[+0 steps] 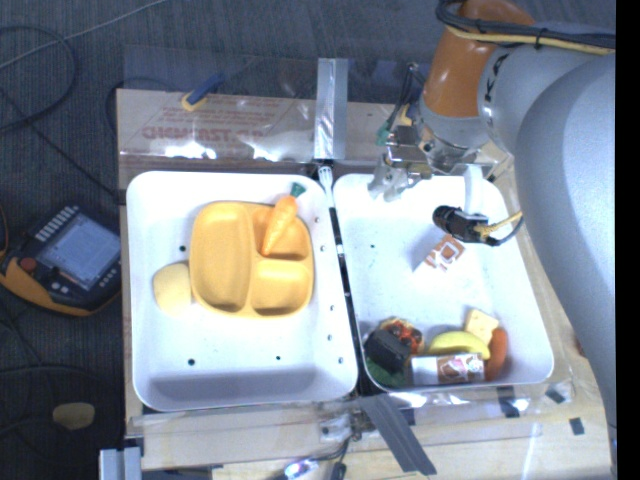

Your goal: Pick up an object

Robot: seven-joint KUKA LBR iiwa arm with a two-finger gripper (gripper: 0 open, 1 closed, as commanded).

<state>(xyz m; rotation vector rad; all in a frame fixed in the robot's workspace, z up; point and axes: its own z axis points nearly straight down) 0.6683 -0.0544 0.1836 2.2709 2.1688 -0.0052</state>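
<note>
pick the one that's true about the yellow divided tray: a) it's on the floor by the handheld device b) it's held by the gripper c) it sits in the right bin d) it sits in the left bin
d: the yellow divided tray lies flat inside the left bin, with an orange carrot-shaped item resting on it, while the gripper is over the far edge of the right bin.

Your table [140,108] carries two white bins side by side. The left bin [150,368] touches the right bin [400,228].
</note>
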